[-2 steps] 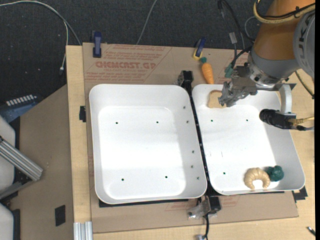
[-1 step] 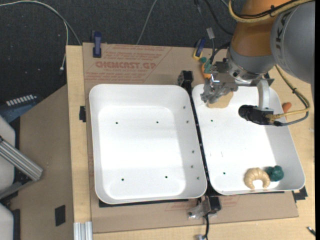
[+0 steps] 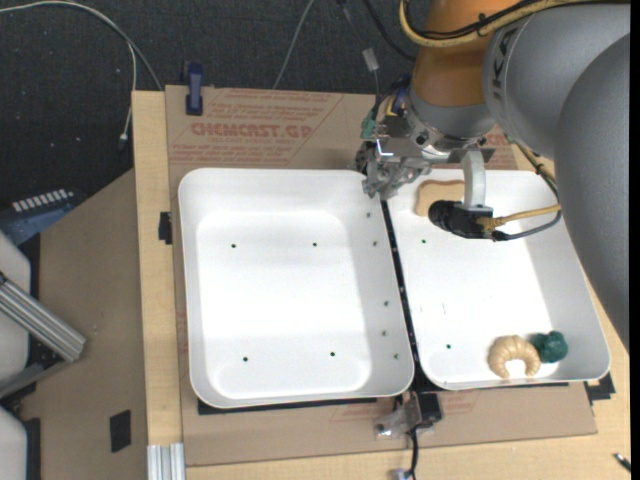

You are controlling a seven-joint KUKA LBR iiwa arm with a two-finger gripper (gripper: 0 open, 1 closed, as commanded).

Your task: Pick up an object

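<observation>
Tool, carried by the grey arm with its orange band, poised over the far end of the seam between the two white bins; whether it is spread or pressed together cannot be told. Left bin beside right bin. Right bin, near corner: a tan croissant-shaped object touching a dark green object. Both lie well apart from the tool.
</observation>
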